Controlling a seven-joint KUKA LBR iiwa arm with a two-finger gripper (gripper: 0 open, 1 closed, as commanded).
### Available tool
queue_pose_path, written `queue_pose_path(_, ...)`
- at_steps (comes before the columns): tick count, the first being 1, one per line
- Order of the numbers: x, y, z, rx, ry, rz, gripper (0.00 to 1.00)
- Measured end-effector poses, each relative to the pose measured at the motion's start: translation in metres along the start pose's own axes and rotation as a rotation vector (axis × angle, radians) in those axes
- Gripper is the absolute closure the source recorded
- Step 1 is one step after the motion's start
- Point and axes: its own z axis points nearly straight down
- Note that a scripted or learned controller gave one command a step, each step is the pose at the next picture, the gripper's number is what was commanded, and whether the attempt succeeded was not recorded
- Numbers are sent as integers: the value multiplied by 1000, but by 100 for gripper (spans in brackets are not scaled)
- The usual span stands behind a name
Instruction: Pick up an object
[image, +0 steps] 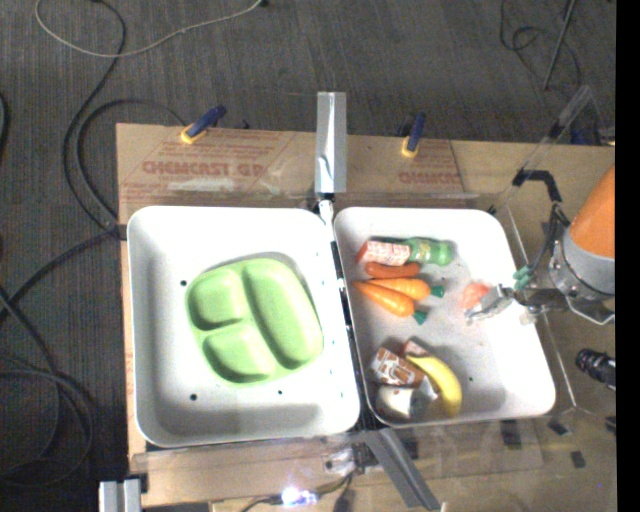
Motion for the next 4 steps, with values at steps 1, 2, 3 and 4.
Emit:
queue_pose_path(1,44,-18,89,-14,-7,-191,0)
queue_pose_path(2,47,-16,79,-15,1,-193,100)
queue_pose_path(3,47,-17,80,-12,2,-193,0)
queue_pose_path(4,57,46,39,1,-3,47,0)
